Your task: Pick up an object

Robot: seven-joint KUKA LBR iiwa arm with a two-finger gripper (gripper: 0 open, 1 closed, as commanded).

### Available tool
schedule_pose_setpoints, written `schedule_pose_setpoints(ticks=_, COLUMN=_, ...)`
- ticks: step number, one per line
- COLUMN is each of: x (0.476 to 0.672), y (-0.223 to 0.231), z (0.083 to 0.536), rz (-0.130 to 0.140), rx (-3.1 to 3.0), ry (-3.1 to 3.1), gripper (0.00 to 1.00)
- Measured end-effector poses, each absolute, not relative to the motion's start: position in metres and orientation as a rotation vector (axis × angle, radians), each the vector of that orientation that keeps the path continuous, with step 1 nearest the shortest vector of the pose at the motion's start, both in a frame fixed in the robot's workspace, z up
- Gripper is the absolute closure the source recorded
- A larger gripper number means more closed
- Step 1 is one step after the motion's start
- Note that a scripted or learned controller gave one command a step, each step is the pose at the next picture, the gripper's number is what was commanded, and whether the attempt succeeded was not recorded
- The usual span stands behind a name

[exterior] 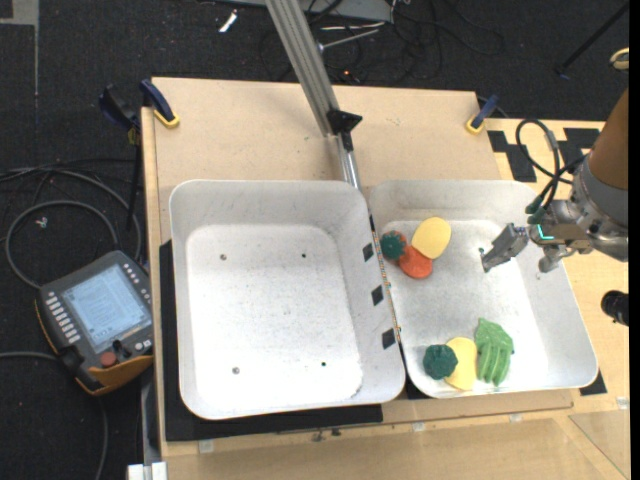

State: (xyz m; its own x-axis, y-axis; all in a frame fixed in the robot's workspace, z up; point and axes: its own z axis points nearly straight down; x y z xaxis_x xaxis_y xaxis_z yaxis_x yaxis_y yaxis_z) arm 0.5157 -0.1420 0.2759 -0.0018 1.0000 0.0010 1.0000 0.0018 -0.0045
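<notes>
The right bin (560, 298) holds two clusters of small toys. Near its upper left lie a yellow piece (432, 236), a red piece (416, 265) and a dark green piece (391, 245), touching one another. Near its front edge sit a dark green lump (438, 360), a yellow piece (463, 363) and a bright green leafy toy (493, 349). My gripper (525, 253) hangs over the bin's upper right part, to the right of the yellow piece and apart from it. Its fingers (498, 249) are spread open with nothing between them.
The left bin (200, 208) lies beside the right one, their rims meeting in the middle. A slanted metal pole (305, 53) comes down to the back of the bins. A teach pendant (95, 308) rests off the bench at the left. Clamps (160, 103) grip the back corners.
</notes>
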Motion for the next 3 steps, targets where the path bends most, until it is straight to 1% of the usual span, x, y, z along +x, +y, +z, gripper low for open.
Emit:
schedule_pose_setpoints(ticks=1, x=0.516, y=-0.142, z=0.278, rz=0.0, rx=-2.221, ry=-2.221, gripper=0.0)
schedule_pose_setpoints(ticks=2, x=0.51, y=-0.141, z=0.216, rz=0.006, rx=-2.22, ry=-2.216, gripper=0.0)
schedule_pose_setpoints(ticks=3, x=0.51, y=-0.146, z=0.171, rz=0.005, rx=-2.221, ry=-2.216, gripper=0.0)
